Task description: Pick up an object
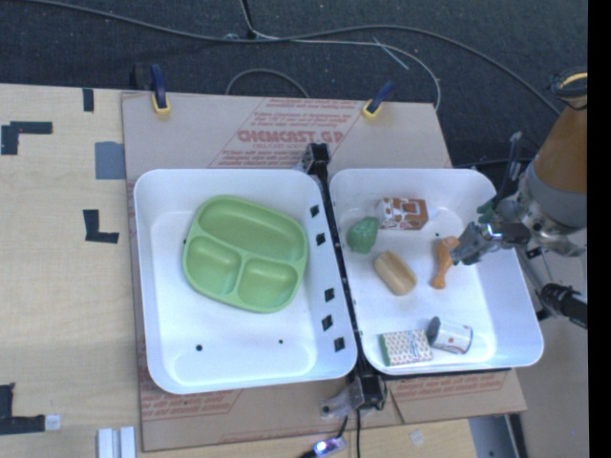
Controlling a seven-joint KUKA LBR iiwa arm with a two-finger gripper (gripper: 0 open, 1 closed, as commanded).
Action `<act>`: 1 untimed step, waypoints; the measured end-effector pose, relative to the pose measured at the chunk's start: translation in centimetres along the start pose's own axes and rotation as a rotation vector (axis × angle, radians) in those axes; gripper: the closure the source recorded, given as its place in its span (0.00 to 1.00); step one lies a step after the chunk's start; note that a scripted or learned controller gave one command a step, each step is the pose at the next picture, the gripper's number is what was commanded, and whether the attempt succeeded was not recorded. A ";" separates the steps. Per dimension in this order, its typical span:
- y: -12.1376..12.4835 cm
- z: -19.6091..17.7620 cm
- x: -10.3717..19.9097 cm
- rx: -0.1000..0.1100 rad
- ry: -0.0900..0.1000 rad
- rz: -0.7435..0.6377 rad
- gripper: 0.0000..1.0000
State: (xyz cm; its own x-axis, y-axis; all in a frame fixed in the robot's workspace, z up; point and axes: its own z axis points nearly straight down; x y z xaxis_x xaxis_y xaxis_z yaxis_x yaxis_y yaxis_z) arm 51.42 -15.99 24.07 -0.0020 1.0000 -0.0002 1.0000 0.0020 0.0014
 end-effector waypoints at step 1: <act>1.8 1.3 4.5 0.003 0.000 -0.002 1.00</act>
State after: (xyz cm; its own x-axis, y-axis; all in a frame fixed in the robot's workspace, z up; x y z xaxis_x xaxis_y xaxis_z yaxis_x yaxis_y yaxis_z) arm 53.23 -11.47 22.78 -0.0039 1.0000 -0.0001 1.0000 0.0039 -0.0020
